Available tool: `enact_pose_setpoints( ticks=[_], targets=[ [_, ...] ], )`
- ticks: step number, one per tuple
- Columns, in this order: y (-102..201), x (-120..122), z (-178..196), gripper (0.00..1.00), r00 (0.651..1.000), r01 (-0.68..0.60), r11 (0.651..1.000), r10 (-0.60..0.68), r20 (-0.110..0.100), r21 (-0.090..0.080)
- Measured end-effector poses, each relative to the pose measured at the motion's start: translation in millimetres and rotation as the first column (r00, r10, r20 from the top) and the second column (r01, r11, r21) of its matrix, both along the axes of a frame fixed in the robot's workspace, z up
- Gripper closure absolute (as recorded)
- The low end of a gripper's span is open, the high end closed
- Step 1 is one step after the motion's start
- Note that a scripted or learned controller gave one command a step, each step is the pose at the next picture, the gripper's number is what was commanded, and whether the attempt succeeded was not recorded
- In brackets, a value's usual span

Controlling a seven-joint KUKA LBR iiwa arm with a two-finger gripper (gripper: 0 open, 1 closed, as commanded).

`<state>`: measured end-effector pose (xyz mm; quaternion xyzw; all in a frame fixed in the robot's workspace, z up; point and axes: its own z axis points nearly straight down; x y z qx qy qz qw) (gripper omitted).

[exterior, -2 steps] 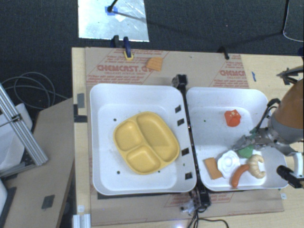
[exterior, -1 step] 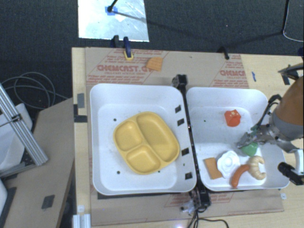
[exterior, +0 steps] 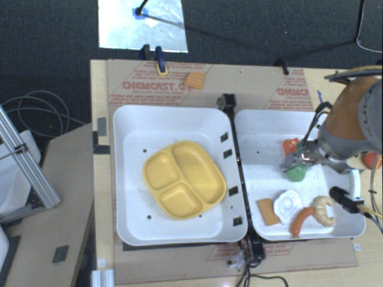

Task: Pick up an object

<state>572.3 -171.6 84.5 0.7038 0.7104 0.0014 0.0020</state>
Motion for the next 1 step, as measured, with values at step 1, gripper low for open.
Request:
enact_pose_setpoints(
  ticks=[1],
  targets=[
    [55.9,-26.8,112.3,1.0,1.0,0.001,1.0,-0.001,0.002,0.002]
  ],
)
